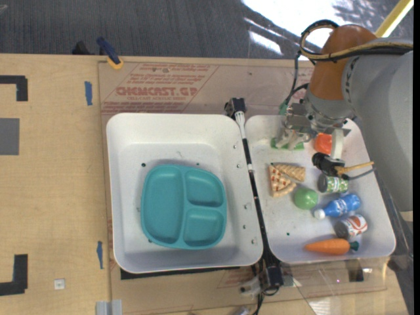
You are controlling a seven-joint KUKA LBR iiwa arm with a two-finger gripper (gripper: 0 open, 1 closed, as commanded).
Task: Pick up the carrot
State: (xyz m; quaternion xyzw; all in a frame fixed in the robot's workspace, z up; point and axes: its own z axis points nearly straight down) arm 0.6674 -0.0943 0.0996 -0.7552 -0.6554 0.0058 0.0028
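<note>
The carrot (327, 246) lies on its side near the front edge of the right bin (387, 241), with its thick orange end to the left and its small green top to the right. Nothing touches it from above. Just behind it there are a small round red and white toy (355, 226) and a blue bottle (342, 206), so the carrot has close neighbours on that side.

The hand (289, 138) is at the far end of the same bin, well apart from the carrot. It hangs low over the back part of the bin, above a pale small thing that I cannot identify. Whether the hand is released or clenched I cannot tell, because the wrist covers most of it from this angle. I see no carrot in it.

Between the hand and the carrot lie a pizza slice (285, 177) and a green ball (305, 197). The left bin (125, 176) holds a teal divided plate (184, 205).

In my judgement the task is at its beginning: the whole work is left, namely the travel to the front of the bin, the descent, the grasp and the lift.
</note>
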